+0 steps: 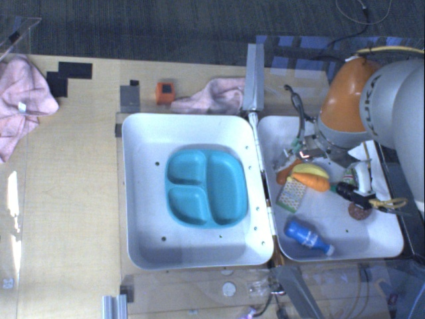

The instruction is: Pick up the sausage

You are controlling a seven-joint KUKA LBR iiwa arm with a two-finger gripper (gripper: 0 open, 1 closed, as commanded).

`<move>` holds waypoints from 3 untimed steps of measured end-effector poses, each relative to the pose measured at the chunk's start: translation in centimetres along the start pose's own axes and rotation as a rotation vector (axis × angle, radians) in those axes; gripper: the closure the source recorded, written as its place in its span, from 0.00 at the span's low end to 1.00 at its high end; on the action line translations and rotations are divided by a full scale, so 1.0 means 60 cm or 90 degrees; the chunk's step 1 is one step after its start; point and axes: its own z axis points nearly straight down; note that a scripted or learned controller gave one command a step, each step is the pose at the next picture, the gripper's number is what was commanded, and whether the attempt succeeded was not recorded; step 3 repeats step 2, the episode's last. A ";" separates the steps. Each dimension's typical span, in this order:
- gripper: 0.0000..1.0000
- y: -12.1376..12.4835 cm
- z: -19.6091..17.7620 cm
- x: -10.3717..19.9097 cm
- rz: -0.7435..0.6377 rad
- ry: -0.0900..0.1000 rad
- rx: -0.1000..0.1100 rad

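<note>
Grey arm (pixel 388 105) with its orange band comes in from the right and hangs over the far part of the right bin (pixel 382 244), because all the loose items sit there. The left bin (pixel 143 244) carries a blue divided plate (pixel 206 186) at its centre, well apart from the work. A pink cloth (pixel 23 102) lies far left on the bench, and a second pink cloth (pixel 212 97) is bunched beyond the left bin's far rim; both are out of play.

The gripper (pixel 302 153) sits low at the far-left end of the pile, just beyond a yellow banana (pixel 309 171) that rests on an orange carrot (pixel 317 184). Jaw state cannot be told, since the wrist blocks the view, and nothing is seen held.

A checkered grater-like piece (pixel 291 195) leans against the pile's near side. A blue bottle (pixel 307 238) lies on its side nearer, apart from the rest. A dark brown round thing (pixel 360 212) sits toward the right wall.

The sausage (pixel 284 176) is probably the reddish-brown stub at the banana's left end, next to the bin's left wall and just near of the gripper, which would explain the gripper's placement. It is crowded, so a clean grab looks awkward.
</note>
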 end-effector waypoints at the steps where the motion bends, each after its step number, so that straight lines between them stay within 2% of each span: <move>1: 1.00 0.007 -0.021 -0.002 -0.002 -0.003 -0.007; 2: 1.00 0.119 -0.160 0.095 0.053 0.000 0.002; 3: 1.00 0.119 -0.160 0.095 0.053 0.000 0.002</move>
